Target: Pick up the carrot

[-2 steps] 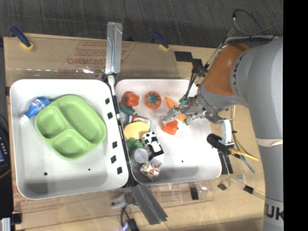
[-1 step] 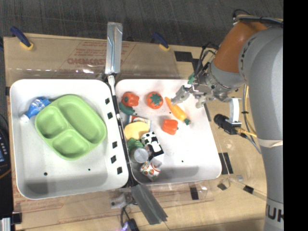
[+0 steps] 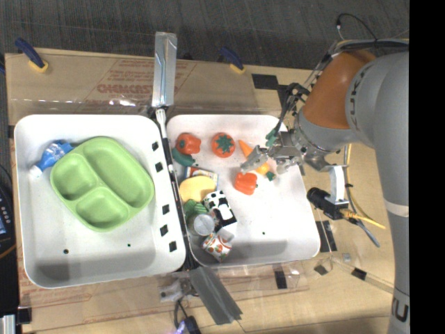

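Note:
The carrot is orange with a green top and lies slantwise in the right bin, near its back right. Its pointed tip sticks out to the upper left of my gripper. Its green end shows just below the fingers. The gripper comes in from the right and sits across the carrot's middle. An orange strip of the carrot shows between the two grey fingers, which look closed against it. I cannot tell whether the carrot is off the bin floor.
An orange pepper lies just below and left of the gripper. Two red tomatoes sit further left. Several small toys crowd the bin's left side. The left bin holds a green divided plate.

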Tool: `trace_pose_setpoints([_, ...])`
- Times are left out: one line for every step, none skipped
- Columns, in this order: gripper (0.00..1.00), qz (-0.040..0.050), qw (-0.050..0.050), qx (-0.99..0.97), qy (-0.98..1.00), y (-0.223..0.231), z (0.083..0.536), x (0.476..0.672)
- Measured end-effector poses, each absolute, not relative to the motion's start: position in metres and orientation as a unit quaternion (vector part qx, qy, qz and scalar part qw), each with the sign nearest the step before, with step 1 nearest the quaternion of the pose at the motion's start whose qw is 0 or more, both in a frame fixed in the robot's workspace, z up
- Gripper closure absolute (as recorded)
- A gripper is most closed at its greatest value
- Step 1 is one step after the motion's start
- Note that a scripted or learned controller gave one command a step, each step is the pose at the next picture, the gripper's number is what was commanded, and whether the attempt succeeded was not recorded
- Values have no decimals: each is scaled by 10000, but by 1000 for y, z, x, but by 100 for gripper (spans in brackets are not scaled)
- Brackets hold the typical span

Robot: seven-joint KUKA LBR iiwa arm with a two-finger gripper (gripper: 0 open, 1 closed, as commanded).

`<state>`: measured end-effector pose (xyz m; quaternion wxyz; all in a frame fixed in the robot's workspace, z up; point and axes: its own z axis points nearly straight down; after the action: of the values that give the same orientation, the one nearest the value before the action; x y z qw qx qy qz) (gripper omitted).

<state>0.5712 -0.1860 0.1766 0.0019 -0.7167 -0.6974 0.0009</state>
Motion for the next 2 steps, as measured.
trace_pose_setpoints([0, 5, 3, -6787, -7344, -206, 184, 623])
trace_pose_setpoints([0, 3, -5, -6231, -7822, -209, 209, 613])
